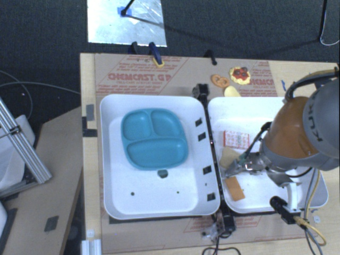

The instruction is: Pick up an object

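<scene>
Overhead slanted view of the bench. In the left bin (114,195) lies a blue divided plate (154,138) with three compartments, set toward the far half of the bin; a small dark object (163,173) rests just beside the plate's near edge. A row of black clips (203,137) runs along the divider where the two bins meet. In the right bin (249,106) a white card with red print (236,139) lies near the middle, a pale tan flat piece (229,155) sits just nearer than it, and an orange-brown rectangular block (235,188) lies close to the bin's near left corner. The gripper (235,167) is lowered into this bin between the tan piece and the orange-brown block; whether it is open or closed cannot be told. The grey arm (319,126) with its orange band (289,132) enters from the right, covering much of the right bin. Beyond the bins, three small toy foods (234,78) rest on the cardboard.
</scene>
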Robot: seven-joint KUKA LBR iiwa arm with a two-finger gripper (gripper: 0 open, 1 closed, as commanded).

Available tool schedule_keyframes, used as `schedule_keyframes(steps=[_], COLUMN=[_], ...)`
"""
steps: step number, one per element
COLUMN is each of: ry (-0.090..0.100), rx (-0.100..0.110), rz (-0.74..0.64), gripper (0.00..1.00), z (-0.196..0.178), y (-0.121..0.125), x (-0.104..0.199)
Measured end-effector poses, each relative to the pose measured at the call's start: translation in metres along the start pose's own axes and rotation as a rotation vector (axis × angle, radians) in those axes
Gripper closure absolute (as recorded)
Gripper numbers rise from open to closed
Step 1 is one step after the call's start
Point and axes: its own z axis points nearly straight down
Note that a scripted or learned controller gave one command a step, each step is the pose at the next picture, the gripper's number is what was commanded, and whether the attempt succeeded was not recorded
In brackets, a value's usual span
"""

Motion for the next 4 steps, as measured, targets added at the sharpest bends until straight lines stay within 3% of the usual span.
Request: schedule_keyframes(steps=[1,2,3,4], ry=[0.006,0.006,0.004,0.006], rx=[-0.004,0.026,-0.004,0.028], rz=[-0.008,0.002,-0.004,0.002], gripper=[0.0,0.0,0.0,0.0], z=[-0.241,-0.09,-0.273,-0.134], y=[-0.001,0.0,-0.001,-0.008], x=[0.043,0.034,0.033,0.025])
